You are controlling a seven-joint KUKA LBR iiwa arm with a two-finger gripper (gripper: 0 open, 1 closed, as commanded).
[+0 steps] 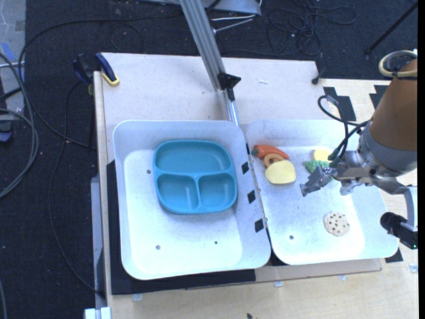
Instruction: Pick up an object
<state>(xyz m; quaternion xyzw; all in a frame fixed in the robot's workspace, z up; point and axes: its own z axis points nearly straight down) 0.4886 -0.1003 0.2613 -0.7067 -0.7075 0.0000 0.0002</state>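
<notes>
My fingers [317, 180] hung low over the right-hand bin [372, 244], in the right middle of the frame, with my grey arm [398, 121] reaching in from the right edge. The dark tips pointed toward the lower left. Whether they were spread or closed I could not tell from that slant, and nothing showed clearly between them.

Just above and beside the tips lay a small green piece [312, 165], so near that I could not tell whether it touched them, and a yellow piece [321, 155] sat right behind it. To the left of my fingers, a short way off, lay a pale yellow toy fruit [281, 173], with an orange carrot-like toy [270, 152] touching its upper edge. Below my fingers and a little to the right, apart from them, a chocolate-chip cookie [337, 224] lay flat on the bin floor.

In the left-hand bin [133, 244] sat a blue divided plate [195, 176] with three compartments, well apart from me. Both bins rested on the pale surface [159, 85].
</notes>
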